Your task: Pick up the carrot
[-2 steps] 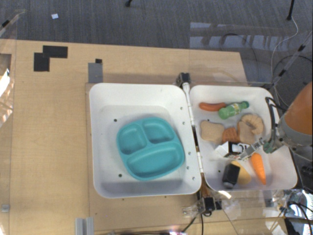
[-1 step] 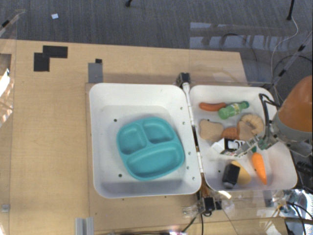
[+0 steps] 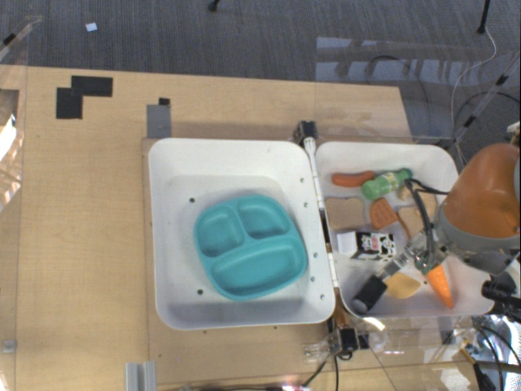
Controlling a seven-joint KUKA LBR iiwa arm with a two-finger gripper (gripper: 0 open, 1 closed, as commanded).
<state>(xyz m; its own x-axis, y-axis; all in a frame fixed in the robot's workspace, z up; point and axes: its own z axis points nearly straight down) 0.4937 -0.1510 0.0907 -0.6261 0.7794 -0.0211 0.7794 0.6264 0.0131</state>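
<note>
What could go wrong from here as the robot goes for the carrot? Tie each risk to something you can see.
1. A pale yellow piece lies right beside the carrot, so the claw, close by both, might catch the wrong one.
2. The carrot tapers to a thin tip, so it may well slip out of a grip.
3. It lies near a corner of the right bin, so the claw could bump the wall.

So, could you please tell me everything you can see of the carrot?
The carrot is a smooth orange cone, plastic-looking, lying on the floor of the right-hand bin near its front right corner. Its thick end points toward the pincer, its tip toward the bin's near edge. A pale yellow piece lies just left of it.
</note>
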